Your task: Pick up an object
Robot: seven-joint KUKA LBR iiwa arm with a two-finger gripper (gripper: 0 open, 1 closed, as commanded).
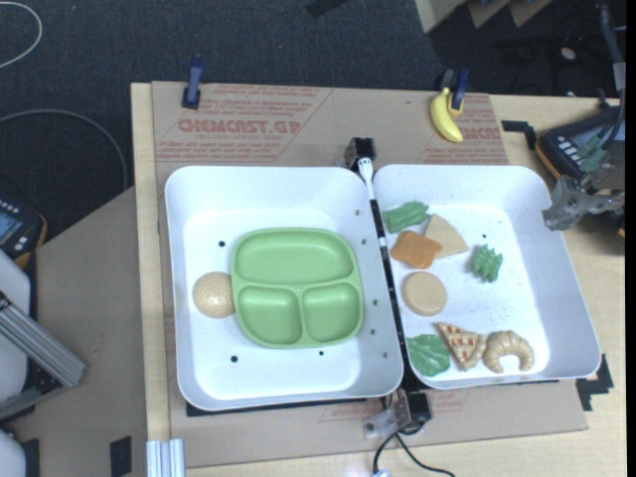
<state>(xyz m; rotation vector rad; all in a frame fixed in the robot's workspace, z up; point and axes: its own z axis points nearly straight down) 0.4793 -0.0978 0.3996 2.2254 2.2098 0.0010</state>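
A: Looking at the right bin [571, 296], what lies in it?

B: Toy food, all loose on the floor: a green leaf [405, 216] at the top left, a tan wedge [446, 237] touching an orange piece [415, 250], a small green sprig [486, 262], a round cookie [424, 293], another leaf [429, 354], a waffle slice [458, 344] and a croissant [508, 351] along the near edge.

A: And the left bin [189, 217]?

B: A green tray [296, 286] with three compartments, and a tan ball [213, 294] touching its left side.

A: Where is the hand [571, 205]?

B: Over the right bin's far right rim, apart from all the food. I cannot tell whether it is apart or together.

A: Anything on the bench [149, 167]?

B: A banana [446, 117] near the back edge, outside the bins.
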